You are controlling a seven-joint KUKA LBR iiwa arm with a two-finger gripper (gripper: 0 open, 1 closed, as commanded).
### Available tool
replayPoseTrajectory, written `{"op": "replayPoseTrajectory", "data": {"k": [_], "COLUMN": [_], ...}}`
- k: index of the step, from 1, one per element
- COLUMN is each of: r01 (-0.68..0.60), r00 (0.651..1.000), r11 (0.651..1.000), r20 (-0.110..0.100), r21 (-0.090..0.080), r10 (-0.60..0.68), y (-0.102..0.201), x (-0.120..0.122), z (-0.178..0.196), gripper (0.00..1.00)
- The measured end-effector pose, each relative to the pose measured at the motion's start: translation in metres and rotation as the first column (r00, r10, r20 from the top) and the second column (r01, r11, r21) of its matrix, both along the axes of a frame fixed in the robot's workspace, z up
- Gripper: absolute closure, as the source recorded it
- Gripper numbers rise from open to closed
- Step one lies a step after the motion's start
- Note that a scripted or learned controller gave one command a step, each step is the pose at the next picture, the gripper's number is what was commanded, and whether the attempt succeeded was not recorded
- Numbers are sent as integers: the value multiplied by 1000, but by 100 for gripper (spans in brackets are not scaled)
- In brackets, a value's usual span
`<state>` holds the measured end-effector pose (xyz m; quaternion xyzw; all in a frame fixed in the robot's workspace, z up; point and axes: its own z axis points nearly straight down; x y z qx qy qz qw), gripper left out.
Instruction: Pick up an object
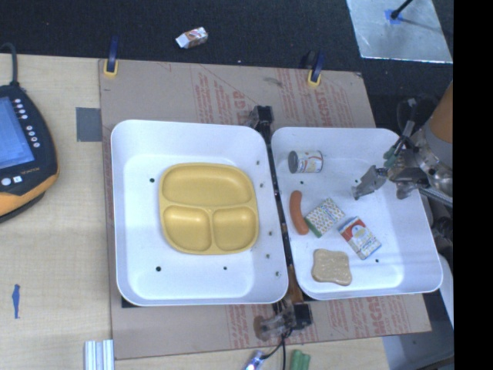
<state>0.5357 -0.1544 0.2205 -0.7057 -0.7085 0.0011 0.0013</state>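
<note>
Yellow tray [208,206] in a white bin [131,276]; orange sausage [296,212], tan bread slice [331,267] (speckled).

Arm: reaching in from the right edge, grey links partly cut off by the frame.
Wrist: angling leftward and downward.
Pincer [383,186]: hanging with its two dark fingers spread apart, gripping nothing.

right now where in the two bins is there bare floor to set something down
Left bin: a bare strip rings the yellow divided tray, widest along its near edge. Right bin: bare floor from the small can to the gripper. Crowded around the sausage, green packet, red carton and bread slice.
</note>
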Motion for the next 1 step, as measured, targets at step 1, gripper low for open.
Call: {"op": "replayPoseTrajectory", "data": {"k": [1], "r01": [-1], "r00": [1000], "r11": [1000], "r20": [-2], "r21": [0], "r10": [1], "y": [-5], "x": [-32], "z": [-130], "gripper": [0]}}
